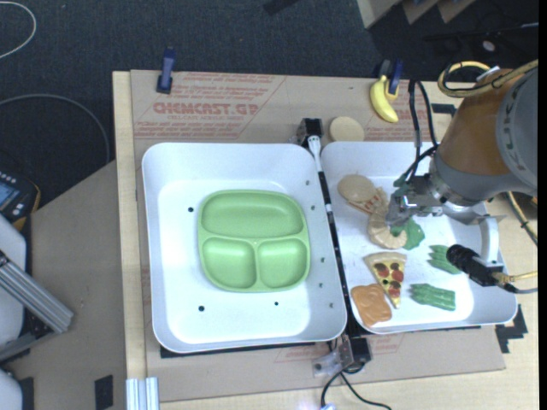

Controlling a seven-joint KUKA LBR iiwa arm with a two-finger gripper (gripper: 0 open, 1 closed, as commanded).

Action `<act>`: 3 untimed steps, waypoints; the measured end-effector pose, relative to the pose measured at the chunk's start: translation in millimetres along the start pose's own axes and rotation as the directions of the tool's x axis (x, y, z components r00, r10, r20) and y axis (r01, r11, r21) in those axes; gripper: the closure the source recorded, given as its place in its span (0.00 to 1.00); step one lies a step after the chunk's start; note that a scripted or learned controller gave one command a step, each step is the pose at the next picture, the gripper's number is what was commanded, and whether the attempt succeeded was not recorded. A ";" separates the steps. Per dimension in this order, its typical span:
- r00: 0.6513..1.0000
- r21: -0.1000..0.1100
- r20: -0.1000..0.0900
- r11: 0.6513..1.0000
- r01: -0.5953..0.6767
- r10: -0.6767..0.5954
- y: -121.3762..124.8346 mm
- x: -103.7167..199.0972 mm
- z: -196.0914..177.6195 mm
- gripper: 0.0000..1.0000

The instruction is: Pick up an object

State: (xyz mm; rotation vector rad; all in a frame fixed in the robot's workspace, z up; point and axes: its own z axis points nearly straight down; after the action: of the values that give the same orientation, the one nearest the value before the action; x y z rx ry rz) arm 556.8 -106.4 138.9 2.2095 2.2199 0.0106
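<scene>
the gripper (400,220) sits low in the right bin (487,314), in the middle right of the frame, at the end of the grey arm (479,156) with its orange band that reaches in from the right edge. its tip is right over a cluster of toy food: a tan, flat piece (382,231) lies just under and to the lower left of it, and a green leafy piece (414,234) lies just under and to the lower right. both appear to touch or nearly touch the tip, but the view from above is too small and cluttered to tell whether either one is between the fingers, and i cannot tell whether the fingers are apart or together.

up and left of the gripper lies a beige rounded piece (359,190) with red marks. below it, toward the bottom of the bin, are a pizza slice (389,273), a brown bread-like piece (371,301), and two more green pieces (433,296) (442,257) near the lower right.

the left bin (171,306) fills the centre of the frame and holds a green divided plate (254,239) with three compartments. on the bench above the right bin, a yellow banana (384,101) and a pale round disc (346,129) lie outside both bins.
</scene>
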 end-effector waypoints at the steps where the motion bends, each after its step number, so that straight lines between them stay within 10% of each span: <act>1: 1.000 -0.010 0.001 1.000 -0.006 0.006 -43.4 1.5 48.4 1.00; 3: 1.000 -0.003 -0.007 1.000 0.008 -0.008 -71.3 146.6 -169.8 1.00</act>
State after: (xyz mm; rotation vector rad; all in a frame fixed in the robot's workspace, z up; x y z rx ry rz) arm 482.9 40.2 307.6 2.2024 2.2307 0.0224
